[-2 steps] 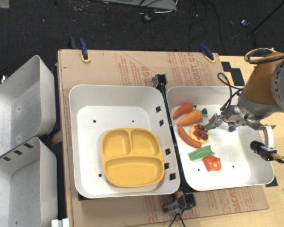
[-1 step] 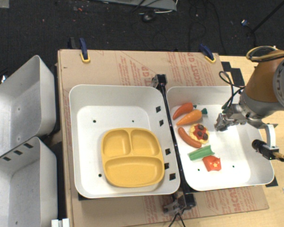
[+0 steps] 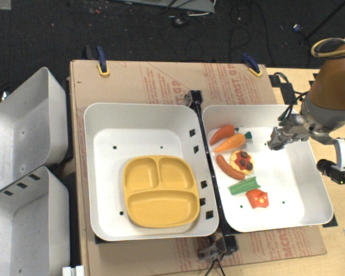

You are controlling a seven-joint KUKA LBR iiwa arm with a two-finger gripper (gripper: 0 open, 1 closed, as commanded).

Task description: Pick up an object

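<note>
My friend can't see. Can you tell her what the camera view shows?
A robot arm's gripper hovers over the right white bin, beside a little pile of toy food: a carrot, a sausage and a red pepper. The left white bin holds a yellow divided plate.

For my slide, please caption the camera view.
Claw hovers over right bin of toy food; yellow tray fills left bin.
</note>
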